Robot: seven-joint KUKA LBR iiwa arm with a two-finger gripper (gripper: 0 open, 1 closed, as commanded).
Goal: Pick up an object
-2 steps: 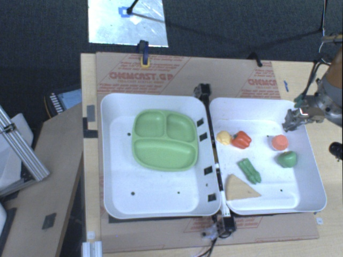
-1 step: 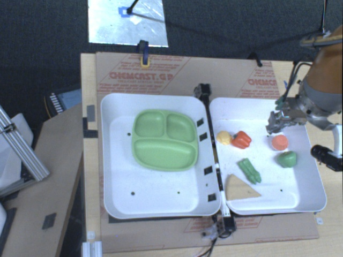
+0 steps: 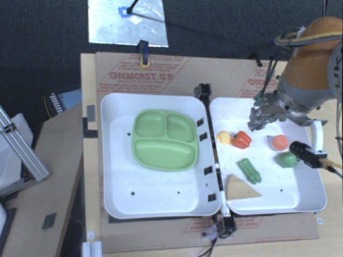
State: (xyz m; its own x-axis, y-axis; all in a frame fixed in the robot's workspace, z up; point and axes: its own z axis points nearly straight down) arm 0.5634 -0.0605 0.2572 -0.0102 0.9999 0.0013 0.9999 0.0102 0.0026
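One tool (image 3: 257, 120) hangs over the right bin (image 3: 308, 194); its grip is too dark to tell. At its seven o'clock lies a red pepper (image 3: 242, 139). At nine o'clock, the left bin (image 3: 115, 159) holds a green tray (image 3: 163, 140). Cardboard (image 3: 161, 71) covers the tabletop (image 3: 59, 159).

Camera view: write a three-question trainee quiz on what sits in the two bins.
1. True or false: the green divided plate lies in the left bin.
2. Which item lies nearest the tan wedge? A) yellow piece B) green ridged vegetable C) orange-red round piece
3. Fill in: the hand hangs over the ___ bin.

Key: 1 true. 2 B. 3 right; it is above the right bin, up and to the right of the red-orange pepper, touching no item.
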